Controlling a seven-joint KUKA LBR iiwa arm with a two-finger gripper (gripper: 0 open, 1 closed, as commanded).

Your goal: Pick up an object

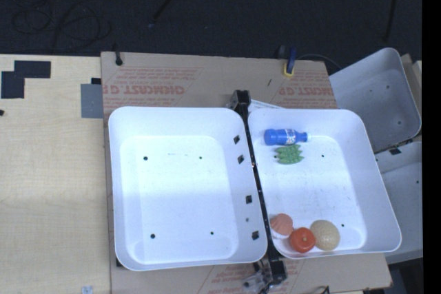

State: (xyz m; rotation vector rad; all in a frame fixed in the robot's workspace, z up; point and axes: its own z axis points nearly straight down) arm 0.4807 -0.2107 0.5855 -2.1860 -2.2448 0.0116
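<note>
The right bin [358,148] holds several small objects. A blue bottle with a white cap [284,137] lies on its side near the bin's far left corner. Just below it sits a small green leafy piece [289,155]. At the near left corner three round items cluster together: a pale pink shell-like piece [281,224], a red tomato-like ball [302,239] and a beige ball [325,234].
The left bin [124,169] stands beside the right one on a cardboard sheet [179,82]. A black divider strip [249,175] runs between the bins. A grey-white panel [379,93] leans at the far right. A blue and yellow clamp [290,60] sits at the cardboard's back edge.
</note>
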